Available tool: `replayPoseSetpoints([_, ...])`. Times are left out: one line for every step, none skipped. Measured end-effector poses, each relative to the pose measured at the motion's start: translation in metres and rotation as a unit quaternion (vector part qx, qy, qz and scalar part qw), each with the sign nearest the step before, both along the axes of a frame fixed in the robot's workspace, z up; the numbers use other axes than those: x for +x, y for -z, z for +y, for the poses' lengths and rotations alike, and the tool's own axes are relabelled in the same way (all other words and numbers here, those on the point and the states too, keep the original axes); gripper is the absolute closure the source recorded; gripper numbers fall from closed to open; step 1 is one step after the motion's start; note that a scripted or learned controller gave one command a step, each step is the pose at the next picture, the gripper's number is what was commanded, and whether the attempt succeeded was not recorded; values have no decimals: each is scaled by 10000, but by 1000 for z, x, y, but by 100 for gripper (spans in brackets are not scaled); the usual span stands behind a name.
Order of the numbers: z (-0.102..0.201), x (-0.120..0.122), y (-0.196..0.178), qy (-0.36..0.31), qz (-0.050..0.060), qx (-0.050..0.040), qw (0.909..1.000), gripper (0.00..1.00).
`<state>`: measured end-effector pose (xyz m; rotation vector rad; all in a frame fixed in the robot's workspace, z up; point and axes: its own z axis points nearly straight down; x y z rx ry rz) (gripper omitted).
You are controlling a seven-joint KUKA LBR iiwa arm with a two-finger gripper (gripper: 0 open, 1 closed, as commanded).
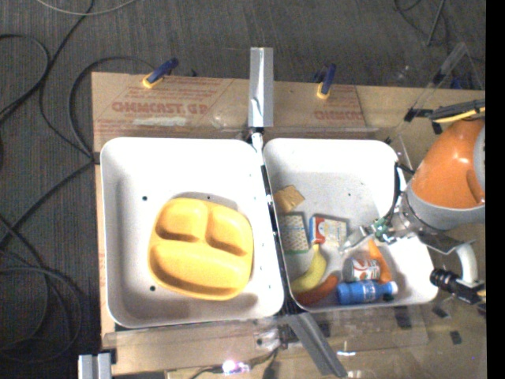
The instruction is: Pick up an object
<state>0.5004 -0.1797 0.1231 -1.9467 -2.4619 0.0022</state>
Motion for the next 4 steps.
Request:
replayPoseSetpoints([-22, -11, 34, 43, -62, 21, 10000, 0])
replayPoseSetpoints([-26, 44, 36, -56, -8, 113, 9999, 0])
replayPoseSetpoints([-13, -12, 34, 311, -76, -15, 9995, 0])
replayPoseSetpoints([-13, -12, 34, 312, -76, -14, 9995, 0])
